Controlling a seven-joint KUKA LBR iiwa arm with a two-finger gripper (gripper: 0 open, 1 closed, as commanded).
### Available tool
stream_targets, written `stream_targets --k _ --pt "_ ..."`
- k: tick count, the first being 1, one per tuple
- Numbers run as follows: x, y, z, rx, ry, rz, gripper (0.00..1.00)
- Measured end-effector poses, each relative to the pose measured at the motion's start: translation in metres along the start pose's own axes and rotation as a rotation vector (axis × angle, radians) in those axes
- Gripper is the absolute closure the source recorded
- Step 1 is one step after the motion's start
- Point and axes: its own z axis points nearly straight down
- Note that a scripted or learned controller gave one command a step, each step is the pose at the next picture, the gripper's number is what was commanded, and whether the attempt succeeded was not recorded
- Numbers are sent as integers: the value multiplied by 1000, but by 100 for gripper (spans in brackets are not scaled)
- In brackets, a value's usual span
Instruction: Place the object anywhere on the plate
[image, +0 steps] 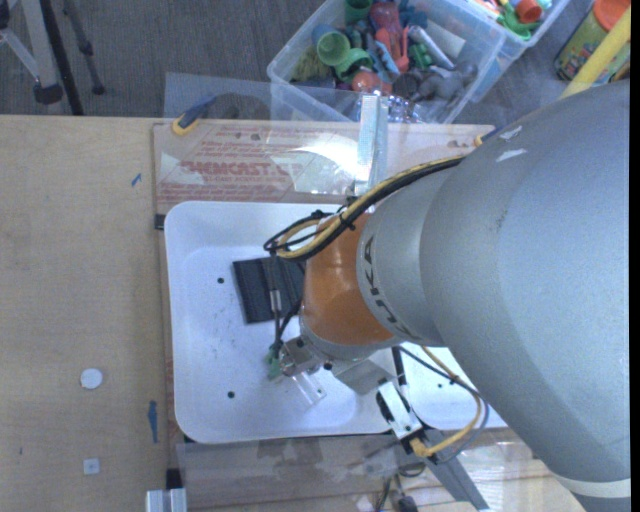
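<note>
Faintly, I read "CHEMCAST" on the sheet (240, 170) behind the white bin (200, 300). My arm (480, 270) blocks most; claw (290, 365) state unclear, small green object (272, 368) beside it, toy tub (400, 50) beyond.

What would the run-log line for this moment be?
arm: low over white bin | gripper: near bin floor, state unclear | flat black rectangular object: on bin floor, beside arm | plate: unconfirmed
</note>
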Motion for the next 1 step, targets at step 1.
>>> stream_targets --k 1 --pt "-57 -23 0 0 6 -250 100"
